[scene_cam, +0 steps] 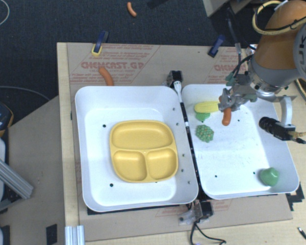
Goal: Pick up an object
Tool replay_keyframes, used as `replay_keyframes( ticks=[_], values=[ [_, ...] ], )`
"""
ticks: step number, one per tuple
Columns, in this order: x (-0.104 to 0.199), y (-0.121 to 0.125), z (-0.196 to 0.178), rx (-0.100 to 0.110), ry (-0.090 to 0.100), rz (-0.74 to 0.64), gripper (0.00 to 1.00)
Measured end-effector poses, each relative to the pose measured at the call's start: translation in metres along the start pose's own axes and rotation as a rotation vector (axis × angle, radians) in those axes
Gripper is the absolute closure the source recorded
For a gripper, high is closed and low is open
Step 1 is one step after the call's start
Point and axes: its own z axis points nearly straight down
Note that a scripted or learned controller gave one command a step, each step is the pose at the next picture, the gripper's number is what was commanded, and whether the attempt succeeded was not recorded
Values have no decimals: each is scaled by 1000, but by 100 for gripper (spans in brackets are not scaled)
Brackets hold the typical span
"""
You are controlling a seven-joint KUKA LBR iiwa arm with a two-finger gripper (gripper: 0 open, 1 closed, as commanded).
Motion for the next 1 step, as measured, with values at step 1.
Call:
replay_keyframes(
  ticks=[1],
  values=[
    [44, -12, -10, -2, 0, -2, 100]
  ],
)
